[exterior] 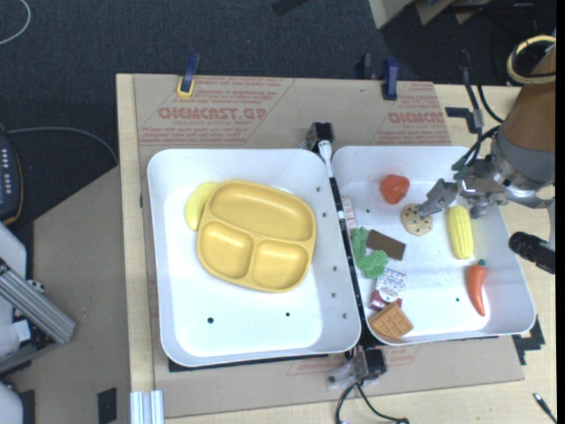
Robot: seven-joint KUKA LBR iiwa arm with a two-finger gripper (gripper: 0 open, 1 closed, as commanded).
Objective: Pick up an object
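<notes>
My gripper [458,200] hangs over the right bin [441,166], reaching in from the right edge. It looks open: one finger [434,201] points down-left toward a round speckled cookie [416,220], and the other sits nearer the arm. The top end of a yellow corn cob [460,232] lies just below the gap between the fingers, and nothing is gripped. A red tomato [395,186] rests left of the gripper. Lower right lies an orange carrot [477,288].
The right bin's left side holds a green leafy toy [366,253], a brown bar [386,245], a small printed packet [391,283] and a waffle [391,321]. In the left bin [177,307] sit a yellow divided plate [254,235] and a yellow piece [198,204].
</notes>
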